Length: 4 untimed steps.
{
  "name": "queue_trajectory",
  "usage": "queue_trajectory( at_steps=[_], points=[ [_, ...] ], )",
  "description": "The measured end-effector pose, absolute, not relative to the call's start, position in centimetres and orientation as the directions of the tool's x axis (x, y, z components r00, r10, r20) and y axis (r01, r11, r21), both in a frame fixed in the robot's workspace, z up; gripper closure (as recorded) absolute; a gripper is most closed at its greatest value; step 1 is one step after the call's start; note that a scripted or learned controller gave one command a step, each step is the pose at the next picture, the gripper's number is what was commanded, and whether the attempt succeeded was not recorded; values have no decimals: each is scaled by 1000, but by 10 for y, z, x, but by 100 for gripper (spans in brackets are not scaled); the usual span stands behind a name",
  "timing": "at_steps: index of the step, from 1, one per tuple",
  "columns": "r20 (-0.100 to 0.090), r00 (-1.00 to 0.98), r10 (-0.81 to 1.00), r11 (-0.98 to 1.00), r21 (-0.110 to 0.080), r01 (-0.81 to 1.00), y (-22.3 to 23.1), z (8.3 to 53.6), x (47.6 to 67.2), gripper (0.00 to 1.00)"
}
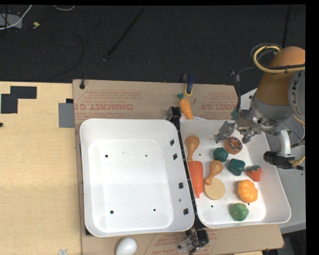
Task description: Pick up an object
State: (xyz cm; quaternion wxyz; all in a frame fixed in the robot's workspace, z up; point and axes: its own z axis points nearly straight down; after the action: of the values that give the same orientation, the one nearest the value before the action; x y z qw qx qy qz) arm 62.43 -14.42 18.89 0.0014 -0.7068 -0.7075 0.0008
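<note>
End effector (238, 130) hangs with fingers spread, gripping nothing, over the right bin (279, 209); the brown disc (233, 145) lies just below it, crowded by the teal block (221, 154), so closing risks a glancing, slipped grasp.

arm (279, 84) cut off at the right of the frame, upper links out of shot. gripper (238, 130) fingertips blur into the brown round item (233, 145) under them, can't tell contact. white ball (126, 246) clipped by the bottom edge. clamp (197, 241) at bottom centre too small to resolve. cables (15, 15) upper left run off frame.
</note>
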Motion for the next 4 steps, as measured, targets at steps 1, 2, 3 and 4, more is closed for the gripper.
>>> queue_trajectory(
  at_steps=[1,2,3,4],
  points=[
    [0,-3,1000,3,-2,1000,-82,84,633,0],
    [1,0,1000,0,-5,1000,-84,97,633,100],
    [1,3,1000,-3,-6,1000,-85,107,632,100],
    [1,5,1000,-5,-6,1000,-87,116,632,100]
  ],
)
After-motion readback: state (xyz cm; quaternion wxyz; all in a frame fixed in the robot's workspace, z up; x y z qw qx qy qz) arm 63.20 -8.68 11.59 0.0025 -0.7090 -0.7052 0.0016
